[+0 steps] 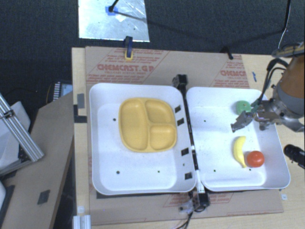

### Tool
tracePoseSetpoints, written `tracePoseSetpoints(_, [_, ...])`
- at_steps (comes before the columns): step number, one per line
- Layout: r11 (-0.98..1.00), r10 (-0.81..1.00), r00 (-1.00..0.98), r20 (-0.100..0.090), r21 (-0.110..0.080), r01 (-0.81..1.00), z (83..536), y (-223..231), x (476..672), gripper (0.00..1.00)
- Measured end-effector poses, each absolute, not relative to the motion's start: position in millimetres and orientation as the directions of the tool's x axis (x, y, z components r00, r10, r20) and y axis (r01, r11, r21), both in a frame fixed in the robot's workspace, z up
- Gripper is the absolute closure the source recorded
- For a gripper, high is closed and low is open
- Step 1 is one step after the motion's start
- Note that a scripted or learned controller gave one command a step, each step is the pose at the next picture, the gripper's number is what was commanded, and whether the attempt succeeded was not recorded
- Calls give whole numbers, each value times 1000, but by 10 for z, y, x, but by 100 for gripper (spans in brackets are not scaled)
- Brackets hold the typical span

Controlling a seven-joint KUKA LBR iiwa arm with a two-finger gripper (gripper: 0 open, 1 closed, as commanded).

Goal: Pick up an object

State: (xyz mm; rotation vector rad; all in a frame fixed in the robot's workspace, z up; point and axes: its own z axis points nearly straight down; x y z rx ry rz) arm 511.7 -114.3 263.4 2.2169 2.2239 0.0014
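Arm and gripper pose

The grey arm [291, 92], with its orange band above the wrist, entered from the right edge of the view; the gripper [249, 119] projected leftward and slightly downward, with one dark finger [239, 122] visible at its tip and nothing visibly held

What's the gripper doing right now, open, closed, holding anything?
Gripper: over the right bin, between the green object and the banana; open or closed cannot be told, and nothing is seen held.
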Motion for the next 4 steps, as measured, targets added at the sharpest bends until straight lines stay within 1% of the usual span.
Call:
tracePoseSetpoints(1, [0, 1000, 0, 0, -2, 1000, 2157, -1235, 5101, 0])
tracePoseSetpoints(2, [1, 1000, -1, 1, -3, 1000, 1527, -1215, 5104, 0])
tracePoseSetpoints(3, [0, 1000, 0, 1, -2, 1000, 1108, -1223, 5127, 0])
tracePoseSetpoints(4, [0, 1000, 0, 0, 2, 1000, 1231, -1228, 5137, 100])
